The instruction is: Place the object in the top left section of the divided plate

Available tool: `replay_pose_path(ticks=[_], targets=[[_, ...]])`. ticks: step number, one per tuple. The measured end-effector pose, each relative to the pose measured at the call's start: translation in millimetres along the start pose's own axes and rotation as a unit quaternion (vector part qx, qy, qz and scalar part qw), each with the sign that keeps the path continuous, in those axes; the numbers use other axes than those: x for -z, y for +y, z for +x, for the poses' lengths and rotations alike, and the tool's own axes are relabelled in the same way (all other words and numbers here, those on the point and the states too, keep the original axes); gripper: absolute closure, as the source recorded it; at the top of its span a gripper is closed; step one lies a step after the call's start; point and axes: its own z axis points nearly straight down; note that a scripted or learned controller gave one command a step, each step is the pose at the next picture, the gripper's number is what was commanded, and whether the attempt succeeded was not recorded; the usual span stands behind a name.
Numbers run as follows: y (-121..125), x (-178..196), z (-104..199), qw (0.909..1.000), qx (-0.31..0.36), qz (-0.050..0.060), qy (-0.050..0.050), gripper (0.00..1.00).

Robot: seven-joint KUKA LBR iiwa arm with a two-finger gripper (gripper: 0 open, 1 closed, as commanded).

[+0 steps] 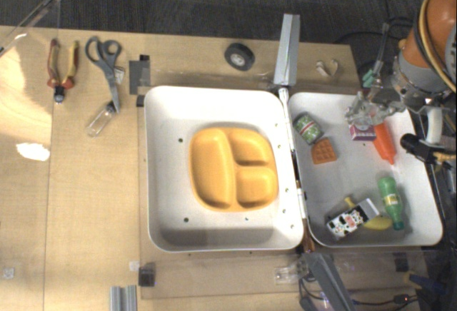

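- Camera view: yellow divided plate (233, 167) in left bin (164, 160).
- Gripper (369, 111) low over small purple-and-white box (362, 133) in right bin (421, 227); grip state cannot be told.
- Green can (308, 127): label unreadable.

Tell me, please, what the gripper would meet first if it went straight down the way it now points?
Most likely the small purple-and-white box, which sits right under the gripper near the right bin's back edge, with the orange carrot just beside it. Depth is hard to judge from this slanted view, so that is a guess.

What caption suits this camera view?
Yellow divided plate waits in left bin; end effector hovers over right bin's toys.
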Motion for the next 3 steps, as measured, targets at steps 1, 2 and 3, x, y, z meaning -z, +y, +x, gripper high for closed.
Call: replay_pose_path(ticks=[1,2,3], targets=[[-18,-13,70,0.9997,0.025,0.0,0.001,1.0],[-35,-16,179,0.9997,-0.024,0.001,0.002,1.0],[-35,-16,179,0.9997,-0.024,0.001,0.002,0.0]])
